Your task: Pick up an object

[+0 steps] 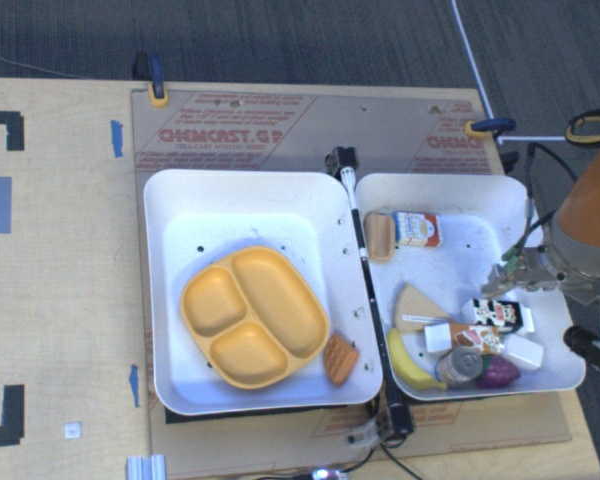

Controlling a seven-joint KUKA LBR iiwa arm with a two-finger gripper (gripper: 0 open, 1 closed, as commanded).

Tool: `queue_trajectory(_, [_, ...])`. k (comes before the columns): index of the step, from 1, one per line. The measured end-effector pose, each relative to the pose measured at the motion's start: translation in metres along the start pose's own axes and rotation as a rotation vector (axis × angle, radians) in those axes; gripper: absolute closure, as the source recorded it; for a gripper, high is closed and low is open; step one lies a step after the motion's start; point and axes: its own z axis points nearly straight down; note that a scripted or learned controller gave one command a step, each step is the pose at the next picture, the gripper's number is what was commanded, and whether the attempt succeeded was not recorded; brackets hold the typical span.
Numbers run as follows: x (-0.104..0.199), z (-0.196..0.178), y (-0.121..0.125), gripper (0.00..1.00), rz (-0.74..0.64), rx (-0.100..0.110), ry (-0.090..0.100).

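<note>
Bins sit side by side on the worktop [60, 298], and we look down on both at a slant. In the left bin [170, 203] we see a yellow divided plate [254, 314] with three compartments, lying toward the near side, and a small orange-brown pastry [341, 358] just beside the plate's near right edge, against the bin's right wall.

The right bin [450, 190] holds the clutter. At its far left a tan bread roll [379, 235] lies touching a small white carton with an orange label [417, 229]. Nearer the middle we see a pale wedge of cheese [417, 307]. Along the near wall a yellow banana [407, 361] curves beside a small grey can [460, 365], with a purple item, perhaps an eggplant [499, 373], touching the can on its right. A white block [437, 336] and a second white block [524, 352] lie among them, and a flat black-and-white packet [500, 314] rests above the can, close to the bin's right side.

The arm [590, 218] reaches in from the right edge, its orange band showing above the grey wrist. The tool [508, 276] hangs over the right part of the right bin, just above the black-and-white packet. From this angle the tip is small and mixed in with cables, so we cannot tell whether it is spread or pressed together, and we see nothing clearly caught in it. Every object we can make out lies on a bin floor.
</note>
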Motion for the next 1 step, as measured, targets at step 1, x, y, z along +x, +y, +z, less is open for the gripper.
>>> queue_trajectory(1, [0.0788, -0.0234, -0.0356, 1.0, -0.004, 0.03, 0.011])
